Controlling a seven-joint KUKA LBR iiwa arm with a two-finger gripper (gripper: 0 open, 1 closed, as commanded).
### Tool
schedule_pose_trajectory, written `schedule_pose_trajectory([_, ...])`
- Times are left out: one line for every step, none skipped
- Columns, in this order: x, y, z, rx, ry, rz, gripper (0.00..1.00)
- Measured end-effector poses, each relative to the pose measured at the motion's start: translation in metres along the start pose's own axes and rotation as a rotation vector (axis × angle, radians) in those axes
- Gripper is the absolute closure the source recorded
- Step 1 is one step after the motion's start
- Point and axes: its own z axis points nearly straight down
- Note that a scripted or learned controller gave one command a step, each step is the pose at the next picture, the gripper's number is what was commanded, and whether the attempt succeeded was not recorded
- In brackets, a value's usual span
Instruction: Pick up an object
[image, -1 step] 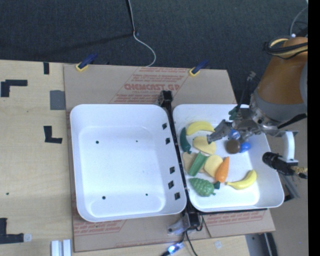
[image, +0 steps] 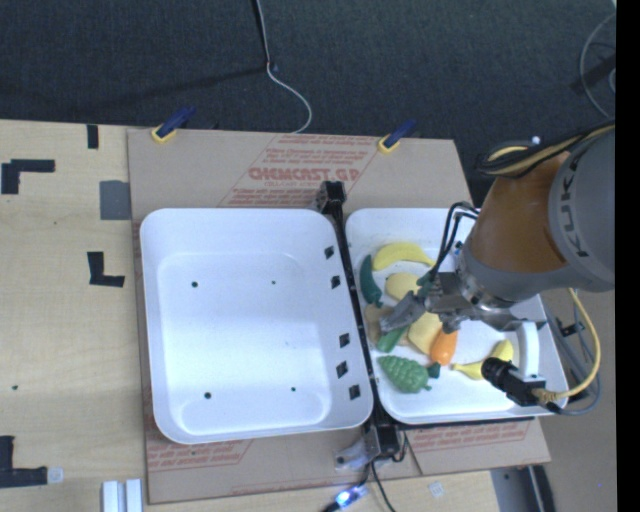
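The right bin (image: 470, 398) holds several toy foods: a yellow banana (image: 404, 254), a dark green piece (image: 371, 282) by the left wall, a bumpy green one (image: 404, 373), an orange piece (image: 443, 346) and a yellow piece (image: 421, 331). My gripper (image: 412, 311) reaches down among them near the bin's middle left, its grey fingers low over the yellow and green pieces. Nothing is seen lifted between them. The wrist hides the items under it.
The left bin (image: 160, 240) stands beside it, parted by a black divider clip strip (image: 345, 300). Both bins rest on a cardboard sheet (image: 290, 170) held by blue and yellow clamps. A cable runs at the top. The arm's bulk covers the right bin's right half.
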Motion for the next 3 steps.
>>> schedule_pose_trajectory([-0.062,0.061,0.042,-0.01,-0.005,0.003,0.0])
schedule_pose_trajectory([-0.041,0.057,0.094,-0.014,-0.006,0.001,0.0])
schedule_pose_trajectory([-0.041,0.059,0.081,-0.018,-0.003,0.001,1.0])
